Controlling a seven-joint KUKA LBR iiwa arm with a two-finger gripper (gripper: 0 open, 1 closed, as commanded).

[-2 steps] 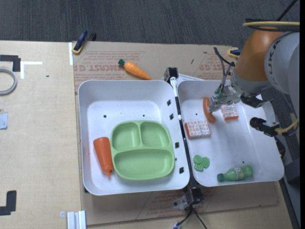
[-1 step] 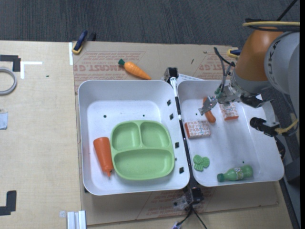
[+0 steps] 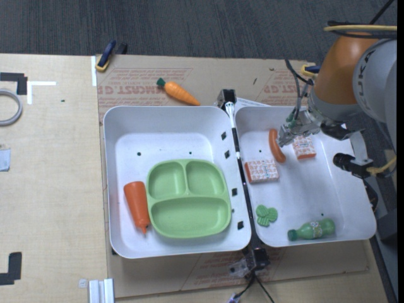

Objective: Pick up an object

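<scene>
With the arm (image 3: 353, 74) over the right bin (image 3: 344, 197), lower the claw (image 3: 291, 133), whose finger state cannot be told, squarely onto the sausage (image 3: 276, 146) just beside it, clear of the small box (image 3: 304, 148) alongside.

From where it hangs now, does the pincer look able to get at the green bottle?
Probably yes. The green bottle lies alone near the right bin's front wall, nothing over it; the pincer hangs above the sausage, farther back.
</scene>
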